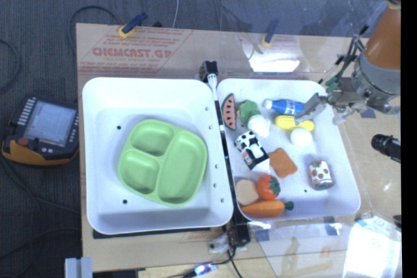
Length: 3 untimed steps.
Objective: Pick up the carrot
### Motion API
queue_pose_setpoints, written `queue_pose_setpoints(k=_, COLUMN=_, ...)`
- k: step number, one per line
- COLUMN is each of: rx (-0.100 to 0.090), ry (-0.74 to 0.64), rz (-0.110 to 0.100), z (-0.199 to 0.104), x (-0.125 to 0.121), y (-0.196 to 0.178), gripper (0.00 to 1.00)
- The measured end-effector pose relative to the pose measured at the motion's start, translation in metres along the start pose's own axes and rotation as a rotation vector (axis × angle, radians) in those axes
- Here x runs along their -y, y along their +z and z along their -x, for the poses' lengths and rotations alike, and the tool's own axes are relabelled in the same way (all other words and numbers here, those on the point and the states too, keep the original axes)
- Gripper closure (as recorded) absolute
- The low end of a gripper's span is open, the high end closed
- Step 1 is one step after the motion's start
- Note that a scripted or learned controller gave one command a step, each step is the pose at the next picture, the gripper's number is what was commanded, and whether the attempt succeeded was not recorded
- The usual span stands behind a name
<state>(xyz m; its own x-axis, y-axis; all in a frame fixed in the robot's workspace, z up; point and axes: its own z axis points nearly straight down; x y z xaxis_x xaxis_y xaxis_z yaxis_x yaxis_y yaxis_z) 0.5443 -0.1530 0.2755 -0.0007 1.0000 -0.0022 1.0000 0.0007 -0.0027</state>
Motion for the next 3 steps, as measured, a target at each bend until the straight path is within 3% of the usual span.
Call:
queue_pose_setpoints(k=1, rx=-0.004, ry=-0.194, rz=-0.008, z=-0.046, x=0.057, y=0.087, gripper=0.0)
queue_pose_setpoints(k=2, rx=0.003, ry=-0.449, rz=0.014, z=-0.034, x=0.053, y=0.184, gripper=0.0)
queue_pose_setpoints(k=3, rx=0.007, ry=-0.445, rz=0.022, z=-0.033, x=0.051, y=0.173, gripper=1.0)
